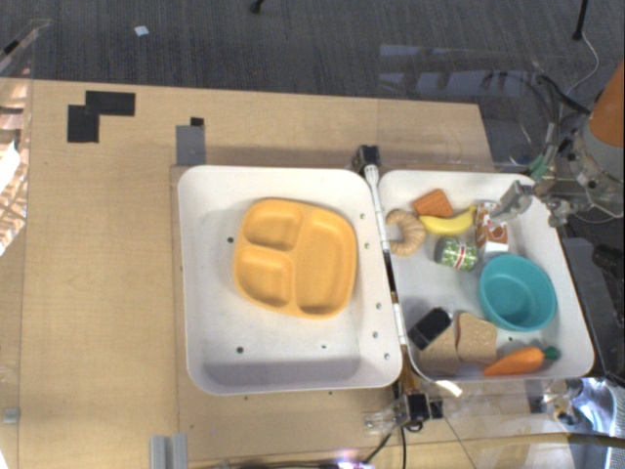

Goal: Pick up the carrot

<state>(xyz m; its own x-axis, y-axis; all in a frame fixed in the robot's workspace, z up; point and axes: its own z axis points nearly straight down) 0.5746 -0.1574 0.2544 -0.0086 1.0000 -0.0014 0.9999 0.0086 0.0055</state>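
The gripper (510,201) hangs over the far right corner of the right bin (576,306); whether it is open or closed cannot be told. Just beneath it lie a banana (446,224) and a small carton (493,233), with a green can (456,255) beside them. The carrot (515,362) lies at the bin's near right edge, well apart from the gripper, past a teal bowl (517,293). The left bin (210,291) holds a yellow divided plate (295,257).

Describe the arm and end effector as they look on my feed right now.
At the right edge, the arm shows an orange band above grey metal wrist hardware. Dark cables loop beside it. The end effector is a slim, pale grey metal piece reaching over the right bin.
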